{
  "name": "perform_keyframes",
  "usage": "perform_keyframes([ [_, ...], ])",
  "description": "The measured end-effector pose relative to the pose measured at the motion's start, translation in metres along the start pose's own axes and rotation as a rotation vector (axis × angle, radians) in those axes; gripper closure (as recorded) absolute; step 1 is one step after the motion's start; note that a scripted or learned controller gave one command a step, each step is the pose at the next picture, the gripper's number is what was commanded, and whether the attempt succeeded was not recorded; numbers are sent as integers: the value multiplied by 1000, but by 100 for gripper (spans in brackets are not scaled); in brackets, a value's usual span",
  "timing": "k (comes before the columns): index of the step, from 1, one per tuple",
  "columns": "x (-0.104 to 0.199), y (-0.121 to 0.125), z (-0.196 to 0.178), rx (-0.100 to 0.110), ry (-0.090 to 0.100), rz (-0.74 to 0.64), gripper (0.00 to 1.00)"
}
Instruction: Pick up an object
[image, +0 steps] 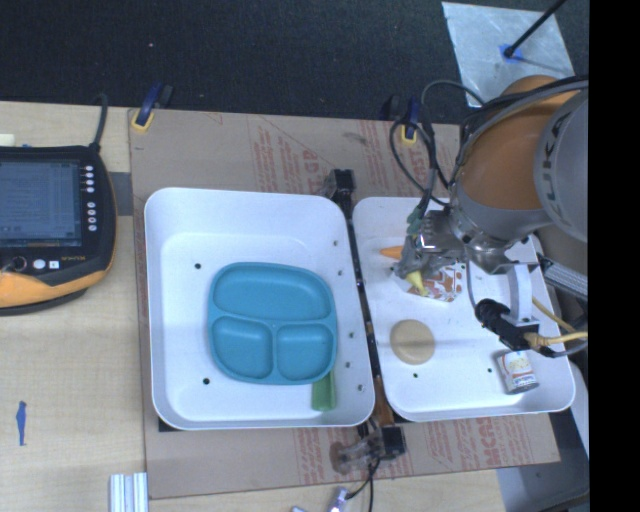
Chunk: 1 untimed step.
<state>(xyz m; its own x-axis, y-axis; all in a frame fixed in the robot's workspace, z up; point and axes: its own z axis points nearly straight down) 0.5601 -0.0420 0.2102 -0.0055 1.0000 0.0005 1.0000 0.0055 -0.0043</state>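
Reaching in over the right bin (560, 400), the arm bends down so its pincer (418, 262) sits among small objects by the bin's far-left corner, near an orange piece (391, 253); its grip cannot be told. A tan disc (412, 341) lies nearer.

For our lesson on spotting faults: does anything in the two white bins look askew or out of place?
One thing stands out: the green block in the left white bin is wedged between the blue divided plate and the bin's sloping wall, leaning on it rather than lying flat.
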Motion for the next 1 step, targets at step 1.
perform_keyframes([
  [1,34,-32,-16,0,0,-1,100],
])
